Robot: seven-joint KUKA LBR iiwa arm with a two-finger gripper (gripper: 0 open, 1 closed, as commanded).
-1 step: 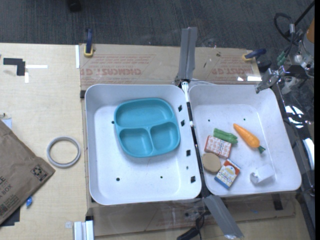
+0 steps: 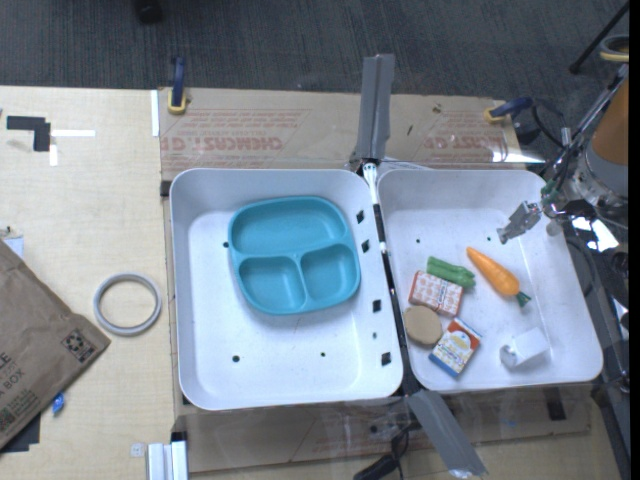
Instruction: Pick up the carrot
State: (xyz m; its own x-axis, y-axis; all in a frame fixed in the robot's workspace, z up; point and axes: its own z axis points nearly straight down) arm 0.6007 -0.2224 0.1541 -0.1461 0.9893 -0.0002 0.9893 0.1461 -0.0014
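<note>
1. Dark grey carpet [image 2: 300,18] runs across the top.
2. A pale wood counter [image 2: 80,208] fills the left side.
3. Printed cardboard [image 2: 250,133] lies flat behind the bins.
4. A tape ring [image 2: 127,302] rests beside a brown box [image 2: 35,353].

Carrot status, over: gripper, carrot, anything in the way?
Gripper above the right bin, up-right of the carrot, nothing held. Carrot lies free on bin floor. Green vegetable close on its left, not touching.
</note>
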